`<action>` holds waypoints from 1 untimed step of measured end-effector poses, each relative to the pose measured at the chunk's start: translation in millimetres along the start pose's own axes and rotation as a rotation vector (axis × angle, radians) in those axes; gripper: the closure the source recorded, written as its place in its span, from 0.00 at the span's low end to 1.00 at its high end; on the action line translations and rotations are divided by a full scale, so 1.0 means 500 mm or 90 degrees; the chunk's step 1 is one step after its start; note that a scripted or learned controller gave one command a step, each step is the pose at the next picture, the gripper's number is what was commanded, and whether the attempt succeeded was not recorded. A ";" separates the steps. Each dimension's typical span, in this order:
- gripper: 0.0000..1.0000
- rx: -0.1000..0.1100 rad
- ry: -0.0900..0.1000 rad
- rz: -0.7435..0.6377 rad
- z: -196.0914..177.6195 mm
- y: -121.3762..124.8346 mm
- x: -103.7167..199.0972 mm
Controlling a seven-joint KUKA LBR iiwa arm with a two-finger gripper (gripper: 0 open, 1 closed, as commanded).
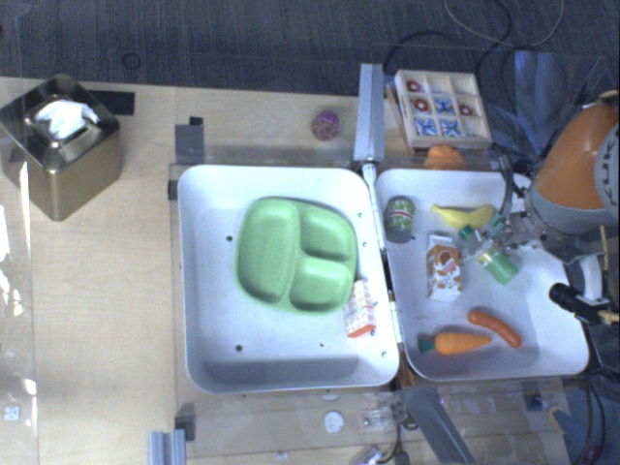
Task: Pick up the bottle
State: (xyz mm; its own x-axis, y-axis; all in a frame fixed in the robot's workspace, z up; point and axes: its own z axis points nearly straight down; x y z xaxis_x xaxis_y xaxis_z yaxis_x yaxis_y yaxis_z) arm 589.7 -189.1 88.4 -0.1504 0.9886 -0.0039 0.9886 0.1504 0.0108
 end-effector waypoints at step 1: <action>1.00 -0.006 -0.002 -0.001 -0.028 0.008 0.001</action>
State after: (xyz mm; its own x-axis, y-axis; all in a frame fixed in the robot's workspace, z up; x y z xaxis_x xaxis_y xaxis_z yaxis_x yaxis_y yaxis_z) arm 593.3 -188.2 102.2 -0.1527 0.9883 -0.0068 0.9880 0.1528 0.0205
